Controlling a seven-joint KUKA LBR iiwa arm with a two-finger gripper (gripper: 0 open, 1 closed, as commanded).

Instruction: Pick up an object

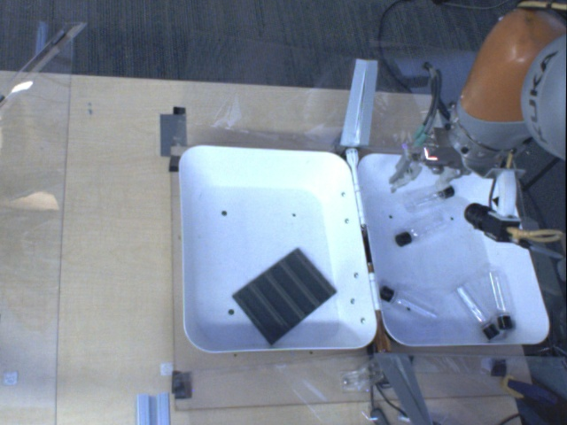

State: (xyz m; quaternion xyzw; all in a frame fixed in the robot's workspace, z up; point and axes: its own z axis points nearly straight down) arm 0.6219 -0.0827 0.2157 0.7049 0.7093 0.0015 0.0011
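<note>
- The grey arm with the orange band [500, 65] reaches in from the right and ends over the far part of the right shallow white bin [523, 326].
- Its end effector [409, 171] hangs at the upper left of that bin, its thin metal fingers spread apart with nothing visible between them.
- Just beside the end effector, toward the bin's middle, lies a clear plastic tube with a black cap [431, 195].
- A second clear tube with a black cap [421, 231] lies a little nearer the front, its cap toward the left.
- A black-tipped clear piece [403, 301] lies near the bin's front left wall.
- Two more clear tubes with black ends [485, 305] lie close together at the front right of the same bin.
- The left shallow white bin [266, 175] holds a dark grey ribbed rectangular pad [284, 295], lying flat and turned at an angle in the front half.
- Both bins sit side by side on the pale wooden surface [97, 264], with a metal bracket [359, 104] standing at the far end of the gap between them.
</note>
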